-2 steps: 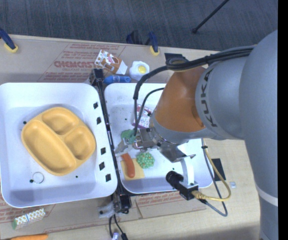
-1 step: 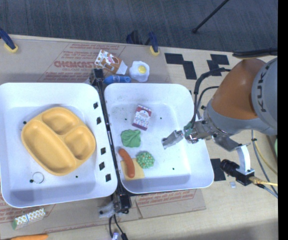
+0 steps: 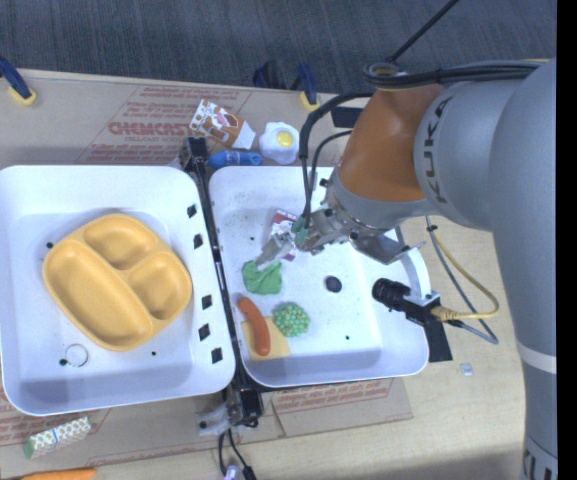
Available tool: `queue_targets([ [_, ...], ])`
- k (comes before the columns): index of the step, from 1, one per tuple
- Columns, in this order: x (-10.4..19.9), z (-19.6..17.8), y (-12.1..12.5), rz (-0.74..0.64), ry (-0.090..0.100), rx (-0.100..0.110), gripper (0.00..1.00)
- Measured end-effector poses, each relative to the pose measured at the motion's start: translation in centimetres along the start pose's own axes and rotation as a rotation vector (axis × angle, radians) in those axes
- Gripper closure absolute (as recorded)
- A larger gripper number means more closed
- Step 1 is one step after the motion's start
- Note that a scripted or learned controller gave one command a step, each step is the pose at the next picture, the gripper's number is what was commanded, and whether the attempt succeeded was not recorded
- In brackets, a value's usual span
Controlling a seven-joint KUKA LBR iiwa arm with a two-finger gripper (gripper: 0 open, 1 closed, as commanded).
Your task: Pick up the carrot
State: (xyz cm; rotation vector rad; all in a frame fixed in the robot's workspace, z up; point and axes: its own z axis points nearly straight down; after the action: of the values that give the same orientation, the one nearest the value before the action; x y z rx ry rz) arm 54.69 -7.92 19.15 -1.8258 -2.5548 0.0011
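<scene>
Camera view, "KUKA" on arm [image 3: 448, 148], "CHEMCAST" on cardboard [image 3: 138, 128], hand [image 3: 303, 236] grip unclear, carrot [image 3: 255, 325] in bin [image 3: 368, 353].

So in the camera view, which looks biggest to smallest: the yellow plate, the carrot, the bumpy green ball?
1. Yellow plate, clearly largest.
2. Carrot and bumpy green ball: the carrot is longer, the ball wider, so too close to rank.

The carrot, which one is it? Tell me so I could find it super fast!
Look in the right-hand white bin, the one the grey arm reaches over. Go to its near left corner, beside the wall it shares with the bin holding the yellow divided plate. The carrot lies there: a long, thin orange stick, unlike the round, bumpy green peas beside it and the flat leafy green piece just beyond.
</scene>
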Motion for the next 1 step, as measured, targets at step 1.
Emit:
queue_targets([
  [1, 6.8, 0.01, -2.78, 0.342, 0.002, 0.004, 0.0],
])
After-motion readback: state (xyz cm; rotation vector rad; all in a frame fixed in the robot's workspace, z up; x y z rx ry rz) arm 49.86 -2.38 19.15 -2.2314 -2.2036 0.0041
